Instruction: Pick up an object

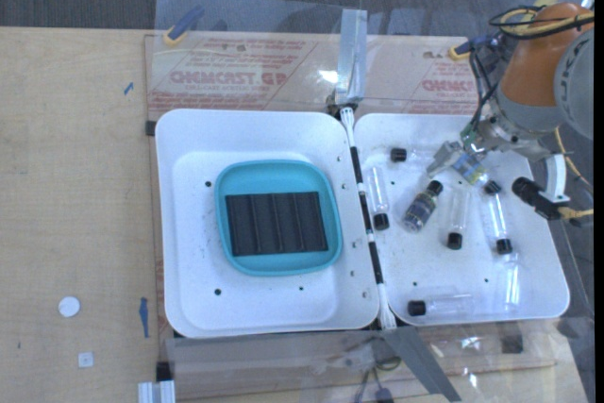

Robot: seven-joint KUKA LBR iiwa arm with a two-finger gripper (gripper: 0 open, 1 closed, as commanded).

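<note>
A: What does the scene comprise?

B: Two white bins sit side by side on the surface. The left bin [179, 203] holds a teal tray [276, 215] with dark ribbed slots. The right bin [547, 297] holds scattered clear vials with black caps. The grey arm with its orange band [533, 61] reaches in from the right.

A: Where is the gripper, and in what state?

B: The gripper [462, 158] hangs over the upper middle of the right bin. Whether its fingers are spread or closed cannot be told from this slant. No vial is seen between them.

A: Where do the candidate objects lie?

B: The darker vial [422, 206] lies tilted just below and to the left of the gripper. An upright-lying vial [457, 217] is just beside it on the right. Another [376, 195] rests along the bin's left wall, and one [442, 305] lies flat near the bottom rim. A loose cap [398, 154] sits near the top.

A: Which step is in hand?

B: Judged from the pose, the approach: the gripper is positioned over the cluster and nothing is lifted yet.

A: What does the next move call for?

B: Probably centring over one vial, turning the wrist across its long axis, and descending without nudging its neighbour. The round, smooth glass may roll or slip from a shallow grasp.
</note>
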